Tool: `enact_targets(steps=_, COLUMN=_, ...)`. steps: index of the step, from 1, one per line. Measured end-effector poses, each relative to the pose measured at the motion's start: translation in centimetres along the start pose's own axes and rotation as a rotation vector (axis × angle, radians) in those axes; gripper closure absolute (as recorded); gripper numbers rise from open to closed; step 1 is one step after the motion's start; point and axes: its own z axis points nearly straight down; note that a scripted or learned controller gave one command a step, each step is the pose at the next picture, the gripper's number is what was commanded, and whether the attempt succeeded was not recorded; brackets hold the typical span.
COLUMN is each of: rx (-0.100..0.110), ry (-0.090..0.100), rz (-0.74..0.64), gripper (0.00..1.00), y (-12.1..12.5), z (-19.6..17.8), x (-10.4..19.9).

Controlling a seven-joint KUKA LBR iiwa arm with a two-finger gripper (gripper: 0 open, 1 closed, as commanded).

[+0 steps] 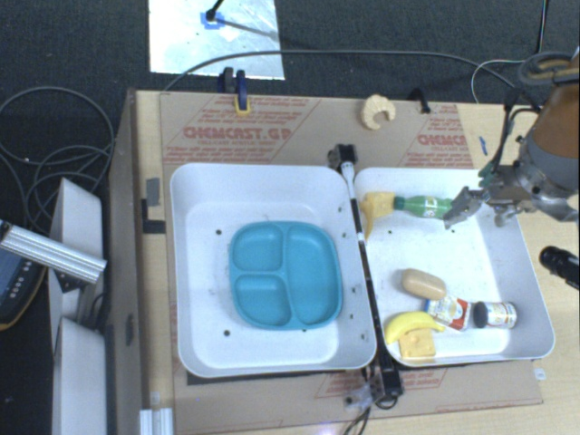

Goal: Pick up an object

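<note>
The right bin [507,270] holds several items. A green bottle [424,207] lies on its side at the far edge, next to a yellow piece [376,207]. A tan oval bun [423,285] sits mid-bin. Near the front lie a banana [403,323], a cheese wedge [418,345], a red-and-white tube [450,313] and a small dark-capped jar [496,315]. My gripper [482,210] hovers over the bin's far right part, just right of the green bottle's end. Its fingers are open with nothing between them.
The left bin [199,198] holds a blue divided plate [285,275]. A cream-coloured lump [378,111] and a blue-and-yellow clamp [237,89] lie on the cardboard behind the bins. A black clip [344,157] sits on the divider between the bins.
</note>
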Motion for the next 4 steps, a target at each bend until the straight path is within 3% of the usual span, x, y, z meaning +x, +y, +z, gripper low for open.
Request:
enact_targets(steps=1, rx=0.003, ry=0.001, rz=0.0, gripper=0.0, y=5.0, z=9.9, x=4.0)
enact_targets(steps=2, rx=0.001, ry=0.0, rz=0.003, gripper=0.0, y=-1.0, z=17.6, x=1.9)
enact_targets(steps=3, rx=0.0, ry=0.0, rz=0.001, gripper=0.0, y=-0.9, z=17.6, x=2.7)
enact_targets(steps=4, rx=0.001, ry=0.0, rz=0.002, gripper=0.0, y=-1.2, z=17.6, x=1.5)
